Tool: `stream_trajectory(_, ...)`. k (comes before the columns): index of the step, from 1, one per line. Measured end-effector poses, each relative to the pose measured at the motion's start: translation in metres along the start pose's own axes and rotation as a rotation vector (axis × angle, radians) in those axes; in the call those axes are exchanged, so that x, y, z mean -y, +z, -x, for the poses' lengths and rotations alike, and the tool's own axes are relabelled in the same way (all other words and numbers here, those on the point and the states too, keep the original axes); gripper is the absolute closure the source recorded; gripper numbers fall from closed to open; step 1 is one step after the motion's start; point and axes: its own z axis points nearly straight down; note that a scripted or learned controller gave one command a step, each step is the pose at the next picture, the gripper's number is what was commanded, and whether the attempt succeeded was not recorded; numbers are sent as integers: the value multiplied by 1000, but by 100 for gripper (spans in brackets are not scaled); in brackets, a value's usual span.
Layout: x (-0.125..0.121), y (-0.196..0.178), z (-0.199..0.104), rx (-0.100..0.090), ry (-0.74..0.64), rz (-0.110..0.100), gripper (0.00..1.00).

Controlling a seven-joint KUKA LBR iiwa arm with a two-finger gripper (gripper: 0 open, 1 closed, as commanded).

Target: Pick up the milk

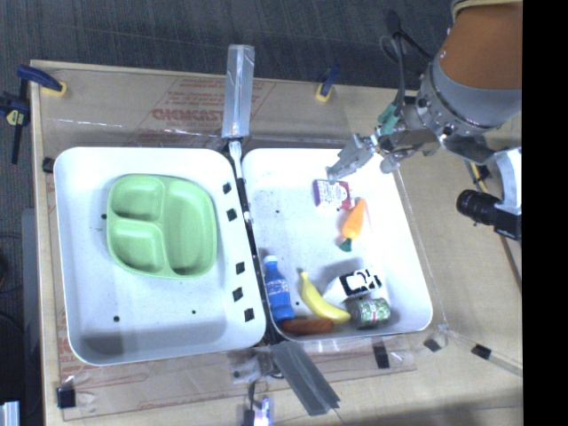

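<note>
I am seeing the arm [479,56] reaching in from the right, slanting down over the right bin [417,273]. Its gripper [342,171] is hovering at the top of the milk [330,193], a small carton lying in the bin's upper middle, just beside the carrot [352,220]. Whether the claw is gripping it, I cannot tell.

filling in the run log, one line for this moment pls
task: pick up milk | gripper over right bin, at milk carton | grasp: cannot tell | beside it: carrot | left bin: green plate
</note>
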Motion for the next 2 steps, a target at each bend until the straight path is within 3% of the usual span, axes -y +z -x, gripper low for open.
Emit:
stream_trajectory(1,38,91,-26,0,-210,-1,0)
stream_trajectory(2,51,249,22,-2,-238,-2,0)
